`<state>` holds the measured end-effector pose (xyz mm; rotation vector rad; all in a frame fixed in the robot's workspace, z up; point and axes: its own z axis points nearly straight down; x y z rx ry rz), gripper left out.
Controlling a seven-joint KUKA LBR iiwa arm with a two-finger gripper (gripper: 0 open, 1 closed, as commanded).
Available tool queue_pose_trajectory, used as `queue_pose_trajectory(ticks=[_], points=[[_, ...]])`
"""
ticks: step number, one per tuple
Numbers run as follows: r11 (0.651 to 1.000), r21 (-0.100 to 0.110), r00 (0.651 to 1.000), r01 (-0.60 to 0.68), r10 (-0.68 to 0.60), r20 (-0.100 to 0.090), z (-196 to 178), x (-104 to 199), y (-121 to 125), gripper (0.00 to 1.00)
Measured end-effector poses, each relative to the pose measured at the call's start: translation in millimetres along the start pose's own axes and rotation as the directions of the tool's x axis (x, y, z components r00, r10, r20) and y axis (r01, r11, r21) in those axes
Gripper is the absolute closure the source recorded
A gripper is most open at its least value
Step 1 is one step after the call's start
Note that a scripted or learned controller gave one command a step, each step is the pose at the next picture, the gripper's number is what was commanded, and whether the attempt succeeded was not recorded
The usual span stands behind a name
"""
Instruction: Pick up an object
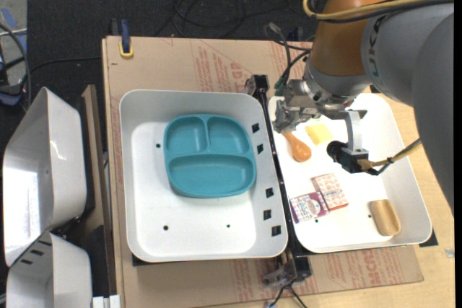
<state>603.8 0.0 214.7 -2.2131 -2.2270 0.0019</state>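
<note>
Several small items lie in the right bin (pixel 411 177), any of which could serve as the pick object. An orange spoon (pixel 297 146) rests near the bin's left wall, its bowl toward the near side and its handle running up under the gripper (pixel 294 114). A yellow block (pixel 317 133) sits just beside it to the right. Two small cartons (pixel 320 200) lie side by side nearer the front, and a tan cylinder (pixel 384 216) lies in the front right corner. The gripper hangs over the spoon's handle end at the bin's far left; whether it is parted or closed cannot be told, and nothing is seen between its tips. The left bin (pixel 137 177) holds a teal tray (pixel 210 155) with three compartments, lying flat.
</note>
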Motion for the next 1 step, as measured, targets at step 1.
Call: queue_pose_trajectory(ticks=[1], points=[[1.0,-0.003,1.0,0.001,-0.001,0.0,-14.1,46.8,-11.6,1.0]])
